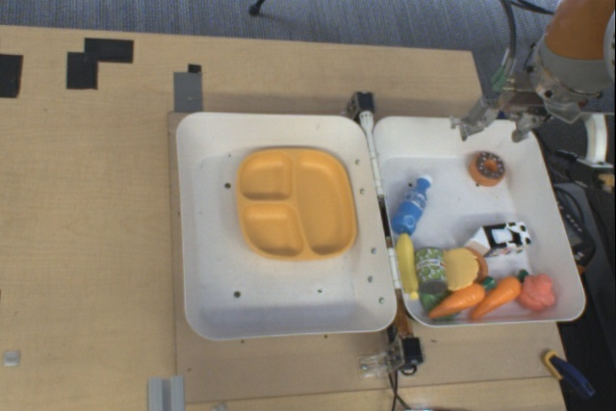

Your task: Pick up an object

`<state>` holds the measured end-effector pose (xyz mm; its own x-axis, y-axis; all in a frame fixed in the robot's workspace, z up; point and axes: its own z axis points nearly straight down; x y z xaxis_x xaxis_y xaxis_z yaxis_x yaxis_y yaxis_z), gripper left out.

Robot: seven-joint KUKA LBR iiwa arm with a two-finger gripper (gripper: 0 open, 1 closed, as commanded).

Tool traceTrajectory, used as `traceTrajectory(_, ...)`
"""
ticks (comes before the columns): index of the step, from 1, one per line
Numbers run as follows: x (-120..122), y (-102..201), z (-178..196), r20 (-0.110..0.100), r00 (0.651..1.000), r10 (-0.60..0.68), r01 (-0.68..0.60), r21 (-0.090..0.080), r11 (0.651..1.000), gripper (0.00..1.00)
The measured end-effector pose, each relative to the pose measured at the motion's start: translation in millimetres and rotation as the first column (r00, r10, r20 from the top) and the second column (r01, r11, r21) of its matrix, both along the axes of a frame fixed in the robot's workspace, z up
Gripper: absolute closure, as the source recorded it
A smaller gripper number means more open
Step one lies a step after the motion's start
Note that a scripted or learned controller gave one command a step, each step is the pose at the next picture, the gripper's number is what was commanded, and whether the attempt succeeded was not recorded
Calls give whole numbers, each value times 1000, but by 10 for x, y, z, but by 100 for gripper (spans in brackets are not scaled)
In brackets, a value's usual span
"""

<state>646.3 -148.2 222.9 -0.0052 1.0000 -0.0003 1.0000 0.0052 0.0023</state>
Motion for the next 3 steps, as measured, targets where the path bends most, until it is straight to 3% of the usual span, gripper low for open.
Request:
traceTrajectory(1, -640, 248, -1090, -4, 1000, -1, 1, 1, 1000, 0)
traceTrajectory(2, -1572, 506, -1337, 6, 994, 105, -105, -3, 994, 0)
traceTrajectory(3, -1543, 506, -1223, 15, 994, 106, -106, -5, 994, 100)
